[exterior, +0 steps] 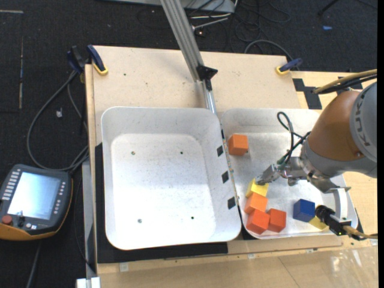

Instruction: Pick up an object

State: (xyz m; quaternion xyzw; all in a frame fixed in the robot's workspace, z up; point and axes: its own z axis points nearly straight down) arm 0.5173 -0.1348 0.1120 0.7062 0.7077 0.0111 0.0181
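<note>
From above, the gripper (266, 176) hangs low in the right bin (264, 125); whether it is apart or closed cannot be told. Just below it lies a yellow block (258, 189), then orange blocks (261, 212); another orange block (238, 144) sits above-left, a blue block (303, 209) to its lower right. Both bins rest on a pale wooden bench (150, 77), black floor around.

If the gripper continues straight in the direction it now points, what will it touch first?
Most likely the small yellow block: the gripper points down and left, with its tip just above that block in the right white bin. Depth is unclear from this slanted view.
</note>
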